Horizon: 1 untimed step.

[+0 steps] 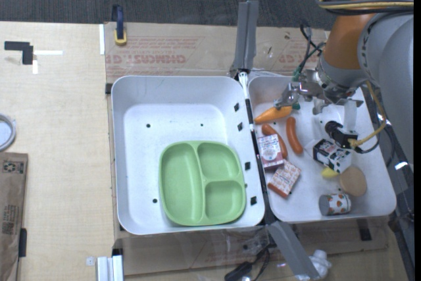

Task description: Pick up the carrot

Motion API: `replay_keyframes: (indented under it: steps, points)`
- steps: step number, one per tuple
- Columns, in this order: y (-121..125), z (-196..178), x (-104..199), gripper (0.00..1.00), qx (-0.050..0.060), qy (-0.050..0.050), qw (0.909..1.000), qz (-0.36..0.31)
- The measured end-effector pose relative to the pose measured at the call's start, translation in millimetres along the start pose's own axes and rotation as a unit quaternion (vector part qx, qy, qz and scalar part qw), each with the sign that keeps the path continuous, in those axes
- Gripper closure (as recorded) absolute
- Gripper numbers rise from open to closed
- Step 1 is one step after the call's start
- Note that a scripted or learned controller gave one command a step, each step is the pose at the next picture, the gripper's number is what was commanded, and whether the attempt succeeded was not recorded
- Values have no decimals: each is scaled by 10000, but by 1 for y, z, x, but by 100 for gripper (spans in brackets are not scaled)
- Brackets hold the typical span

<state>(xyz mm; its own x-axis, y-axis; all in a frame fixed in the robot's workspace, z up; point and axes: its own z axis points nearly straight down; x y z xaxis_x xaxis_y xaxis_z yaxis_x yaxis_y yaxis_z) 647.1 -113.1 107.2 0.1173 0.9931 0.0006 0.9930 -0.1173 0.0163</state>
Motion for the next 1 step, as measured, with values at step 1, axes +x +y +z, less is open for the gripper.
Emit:
replay_keyframes:
  steps: [1]
  points:
    - [10,14,21,0,67,-10,9995,-292]
